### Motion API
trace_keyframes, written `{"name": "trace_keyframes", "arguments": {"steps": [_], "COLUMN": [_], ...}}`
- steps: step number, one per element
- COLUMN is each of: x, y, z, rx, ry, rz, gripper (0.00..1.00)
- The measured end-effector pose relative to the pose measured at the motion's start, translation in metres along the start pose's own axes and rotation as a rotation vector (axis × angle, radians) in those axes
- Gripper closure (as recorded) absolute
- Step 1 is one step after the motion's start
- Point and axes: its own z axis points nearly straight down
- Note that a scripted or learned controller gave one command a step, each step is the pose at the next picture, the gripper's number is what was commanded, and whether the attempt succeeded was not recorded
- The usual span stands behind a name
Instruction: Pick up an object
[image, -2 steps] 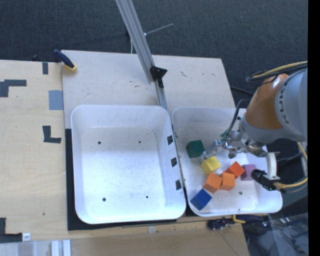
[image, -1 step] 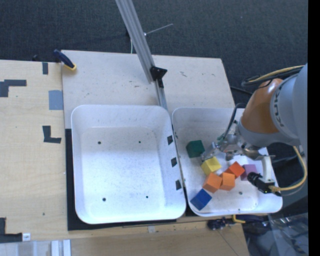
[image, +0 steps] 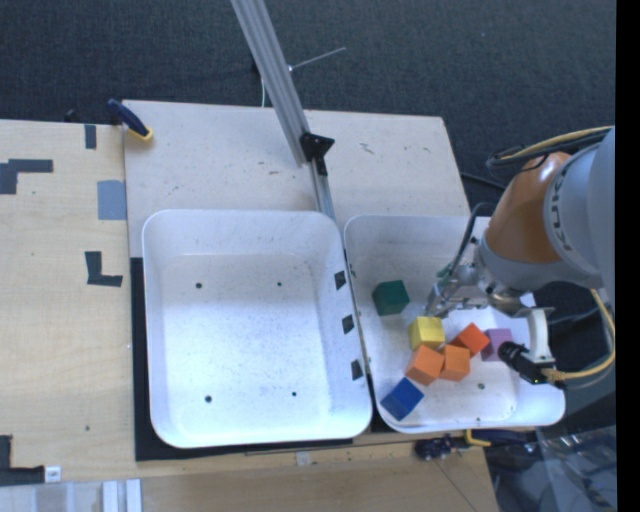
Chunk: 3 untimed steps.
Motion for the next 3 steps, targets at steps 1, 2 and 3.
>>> {"name": "trace_keyframes", "arguments": {"steps": [1,2,3], "x": [0.005,-0.003,-0.003], "y": [0.002,0.008,0.009], "z": [-0.043,-0.092,-0.130], "rx": [-0.005,-0.007,-0.006], "ry": [-0.001,-0.002,-0.002], "rz": [0.001,0.002,0.001], "gripper": [1.00,1.00,1.00]}}
